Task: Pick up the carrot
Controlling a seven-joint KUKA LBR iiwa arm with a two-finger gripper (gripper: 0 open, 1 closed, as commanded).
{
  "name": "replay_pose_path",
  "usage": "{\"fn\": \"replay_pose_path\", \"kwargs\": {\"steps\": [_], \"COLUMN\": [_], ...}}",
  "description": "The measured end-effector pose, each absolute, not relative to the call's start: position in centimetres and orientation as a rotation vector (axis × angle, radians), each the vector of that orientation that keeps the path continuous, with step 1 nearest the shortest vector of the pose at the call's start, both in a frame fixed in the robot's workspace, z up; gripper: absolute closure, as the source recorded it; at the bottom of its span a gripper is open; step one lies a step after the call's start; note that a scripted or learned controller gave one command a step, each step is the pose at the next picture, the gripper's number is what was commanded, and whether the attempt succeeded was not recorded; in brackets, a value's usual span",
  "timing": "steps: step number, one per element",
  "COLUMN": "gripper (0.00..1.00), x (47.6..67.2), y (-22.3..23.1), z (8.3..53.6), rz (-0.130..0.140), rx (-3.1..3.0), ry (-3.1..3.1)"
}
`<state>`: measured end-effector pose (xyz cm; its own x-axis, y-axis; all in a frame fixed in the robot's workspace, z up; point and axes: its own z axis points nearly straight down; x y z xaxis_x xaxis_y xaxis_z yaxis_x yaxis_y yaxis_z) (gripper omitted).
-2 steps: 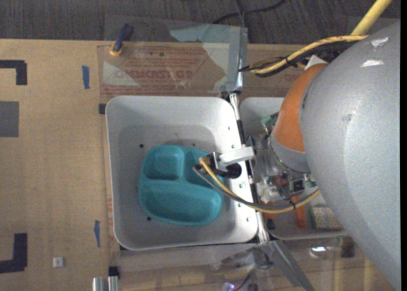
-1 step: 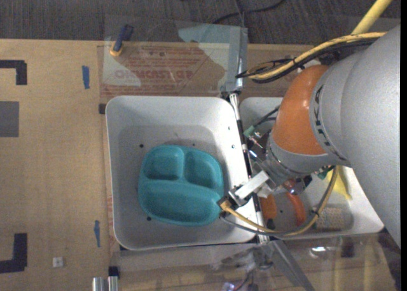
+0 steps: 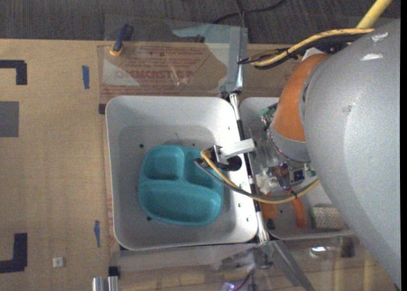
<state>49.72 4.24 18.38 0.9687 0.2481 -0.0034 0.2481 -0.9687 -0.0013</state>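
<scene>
Carrot [image 3: 299, 215]: orange, lies in right bin [image 3: 253, 109] near its lower wall, partly hidden
Gripper [image 3: 277, 171]: low over right bin, just above carrot in the view; jaws spread or pressed together, I cannot tell
Pale block [image 3: 327, 216]: just right of carrot, same bin
Left bin [image 3: 121, 156]: holds teal tray [image 3: 178, 189], well apart from carrot

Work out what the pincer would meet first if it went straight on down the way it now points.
Likely the carrot, lying in the bin just under the pincer; depth is unclear from this slant, so it could miss to one side.
</scene>
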Motion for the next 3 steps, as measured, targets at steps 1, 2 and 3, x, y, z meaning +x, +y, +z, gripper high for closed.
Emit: {"fn": "replay_pose_path", "kwargs": {"steps": [1,2,3], "gripper": [1.00,1.00,1.00], "x": [47.9,47.9,47.8], "y": [4.6,4.6,6.2], "z": [19.9,20.8,18.3], "rz": [0.009,0.011,0.009], "rx": [-3.123,-3.123,-3.008], "ry": [-0.315,-0.315,-0.896]}}
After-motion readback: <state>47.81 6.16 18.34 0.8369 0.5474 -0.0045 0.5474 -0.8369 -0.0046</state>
